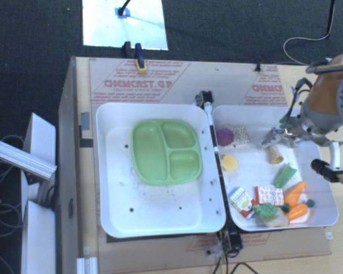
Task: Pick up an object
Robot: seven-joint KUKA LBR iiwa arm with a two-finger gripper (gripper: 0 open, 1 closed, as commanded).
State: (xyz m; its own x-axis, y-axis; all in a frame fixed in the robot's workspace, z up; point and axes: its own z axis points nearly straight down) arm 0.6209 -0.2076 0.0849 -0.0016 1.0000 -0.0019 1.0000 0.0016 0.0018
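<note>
The fingers (pixel 276 135) were spread and held nothing, poised just above a tan cone (pixel 274 153) in the right bin (pixel 326 213). Nearby lay a green block (pixel 285 175) and two carrots (pixel 295 201). The left bin (pixel 111 221) held a green plate (pixel 164 151).

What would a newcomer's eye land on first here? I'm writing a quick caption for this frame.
Probably the green divided plate, alone in the left bin. Next, the colourful toy food heaped in the right bin's near corner, orange carrots among it. Then the grey-and-orange arm reaching in from the right, its gripper over that bin's far side.
</note>
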